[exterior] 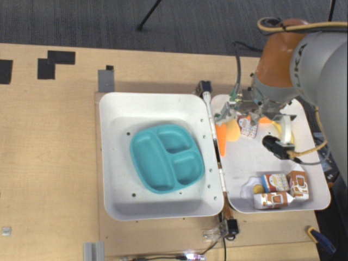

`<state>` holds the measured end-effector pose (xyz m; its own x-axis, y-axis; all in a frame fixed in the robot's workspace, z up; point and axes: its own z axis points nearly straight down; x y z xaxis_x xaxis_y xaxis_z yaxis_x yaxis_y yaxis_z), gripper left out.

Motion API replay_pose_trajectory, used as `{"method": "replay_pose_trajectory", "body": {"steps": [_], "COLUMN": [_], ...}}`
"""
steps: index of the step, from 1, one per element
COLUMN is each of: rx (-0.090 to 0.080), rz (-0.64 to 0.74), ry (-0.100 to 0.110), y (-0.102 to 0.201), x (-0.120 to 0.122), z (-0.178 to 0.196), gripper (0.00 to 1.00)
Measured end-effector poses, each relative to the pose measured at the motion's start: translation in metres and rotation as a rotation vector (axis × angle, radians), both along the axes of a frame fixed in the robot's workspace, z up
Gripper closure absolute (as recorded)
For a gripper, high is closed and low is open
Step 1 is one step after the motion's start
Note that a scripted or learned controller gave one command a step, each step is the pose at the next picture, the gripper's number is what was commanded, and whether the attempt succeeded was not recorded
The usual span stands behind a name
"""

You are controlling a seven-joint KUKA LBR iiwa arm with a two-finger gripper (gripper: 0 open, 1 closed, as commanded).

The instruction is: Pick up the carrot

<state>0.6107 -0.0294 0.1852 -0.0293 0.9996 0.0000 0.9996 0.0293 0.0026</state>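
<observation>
One carrot (221, 136), gripper (246, 116) just to its upper right.
Carrot lies vs right bin's (321, 192) left wall, long axis top-to-bottom, tip down; fingers' gap can't tell; nothing seen held.

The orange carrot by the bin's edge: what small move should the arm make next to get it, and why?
Probably a small shift toward the divider between the bins, then down. The gripper hovers over the right white bin, near its far end, while the orange carrot lies just beside it against the left wall, next to a yellow-orange rounded piece. Nothing shows it gripped yet.
</observation>
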Motion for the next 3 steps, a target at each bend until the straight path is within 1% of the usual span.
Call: {"method": "replay_pose_trajectory", "body": {"steps": [3], "rx": [0.000], "rz": [0.000], "ry": [0.000], "y": [0.0000], "x": [0.0000], "z": [0.0000], "gripper": [0.00]}}
